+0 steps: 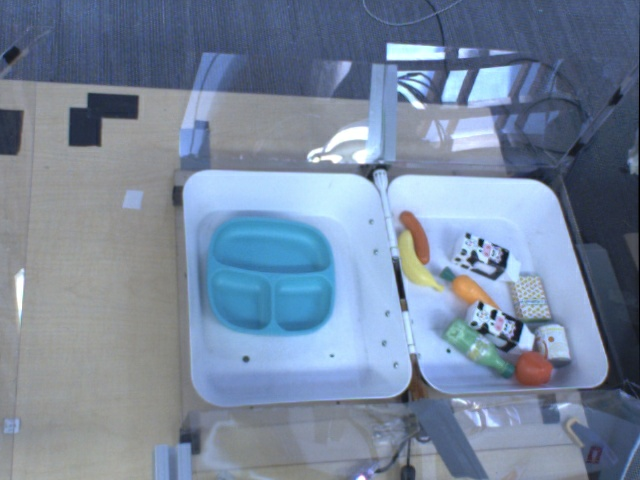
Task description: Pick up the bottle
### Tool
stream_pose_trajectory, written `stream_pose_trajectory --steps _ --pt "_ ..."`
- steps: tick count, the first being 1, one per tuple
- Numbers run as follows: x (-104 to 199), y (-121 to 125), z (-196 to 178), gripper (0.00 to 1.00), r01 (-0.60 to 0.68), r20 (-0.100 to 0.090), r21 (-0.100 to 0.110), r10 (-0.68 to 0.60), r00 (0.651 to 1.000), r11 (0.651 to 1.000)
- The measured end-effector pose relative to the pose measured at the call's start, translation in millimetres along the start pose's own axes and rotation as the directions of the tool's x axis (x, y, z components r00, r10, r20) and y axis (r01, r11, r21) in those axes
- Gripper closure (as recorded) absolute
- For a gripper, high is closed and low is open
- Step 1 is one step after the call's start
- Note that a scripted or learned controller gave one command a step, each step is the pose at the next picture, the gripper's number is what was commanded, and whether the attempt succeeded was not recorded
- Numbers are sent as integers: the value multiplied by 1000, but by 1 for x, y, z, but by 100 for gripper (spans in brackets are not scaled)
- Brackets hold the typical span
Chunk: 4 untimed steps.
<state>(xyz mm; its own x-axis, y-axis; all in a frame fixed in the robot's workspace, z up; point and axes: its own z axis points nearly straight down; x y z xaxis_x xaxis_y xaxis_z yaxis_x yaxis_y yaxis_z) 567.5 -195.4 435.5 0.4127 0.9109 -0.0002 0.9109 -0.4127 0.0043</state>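
Pale wooden bench, nothing fancy. Slim green plastic bottle [476,347] lies on its side in the glossy white right-hand bin [480,192], against a boxy cow-print carton [497,324]. Claw's grip: can't tell.

Two bins [300,388], one blue tray [268,274], two cow-print cartons [480,256], one bottle [478,347].
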Motion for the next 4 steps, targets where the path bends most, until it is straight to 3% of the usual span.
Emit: stream_pose_trajectory --steps 1,2,3,4 --pt "-32 -72 26 100 -86 -1 -2 86 996 996" --pt "12 -93 13 100 -210 -2 -1 210 978 978" --pt "-22 -74 -1 100 -460 -1 0 460 888 888" --pt "-35 -72 9 100 -328 -2 -2 328 945 945"
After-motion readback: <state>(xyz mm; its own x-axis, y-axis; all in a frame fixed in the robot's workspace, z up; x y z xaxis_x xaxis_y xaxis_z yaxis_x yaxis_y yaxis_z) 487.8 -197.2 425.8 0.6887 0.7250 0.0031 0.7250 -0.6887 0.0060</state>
